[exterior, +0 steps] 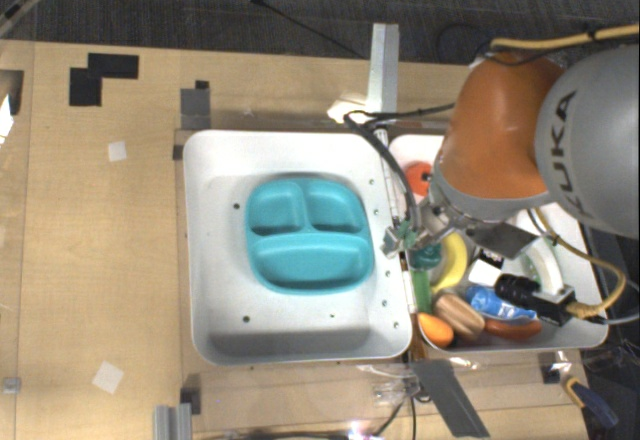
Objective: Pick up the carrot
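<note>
Leftward, well clear of the jaws, a teal divided plate (pixel 304 246) sits alone in the left bin (pixel 215 328), likely as a drop spot. The gripper (pixel 418 240) hangs over the bins' shared wall; its jaw state cannot be told here. Just below and right of it, beyond a yellow banana (pixel 455 263), the carrot (pixel 435 329) lies ungrasped in the crowded right bin (pixel 580 336).

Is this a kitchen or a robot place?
Most likely a robot test lab, not a kitchen. A big grey and orange arm reaches over two white bins on a wooden bench, cables trail about, and the food looks like toys beside a teal plate.
</note>
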Robot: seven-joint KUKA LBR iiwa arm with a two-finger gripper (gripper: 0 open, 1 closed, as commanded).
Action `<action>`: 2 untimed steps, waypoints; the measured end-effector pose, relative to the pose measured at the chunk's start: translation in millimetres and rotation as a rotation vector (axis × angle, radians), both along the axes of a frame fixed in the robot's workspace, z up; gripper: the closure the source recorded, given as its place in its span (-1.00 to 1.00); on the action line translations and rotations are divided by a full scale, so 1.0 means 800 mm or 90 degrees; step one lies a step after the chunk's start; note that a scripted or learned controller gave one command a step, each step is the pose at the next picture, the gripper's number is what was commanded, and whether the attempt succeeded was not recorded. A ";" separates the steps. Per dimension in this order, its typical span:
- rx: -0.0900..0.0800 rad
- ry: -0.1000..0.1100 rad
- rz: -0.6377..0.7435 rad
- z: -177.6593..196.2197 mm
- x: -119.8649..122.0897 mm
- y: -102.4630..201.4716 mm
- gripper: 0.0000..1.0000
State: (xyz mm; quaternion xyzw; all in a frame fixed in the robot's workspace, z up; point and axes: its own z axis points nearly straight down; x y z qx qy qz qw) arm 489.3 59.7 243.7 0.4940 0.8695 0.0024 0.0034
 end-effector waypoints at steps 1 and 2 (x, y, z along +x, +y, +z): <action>0.003 0.000 -0.337 0.110 -0.001 -0.016 1.00; 0.002 0.001 -0.337 0.110 -0.001 -0.016 -1.00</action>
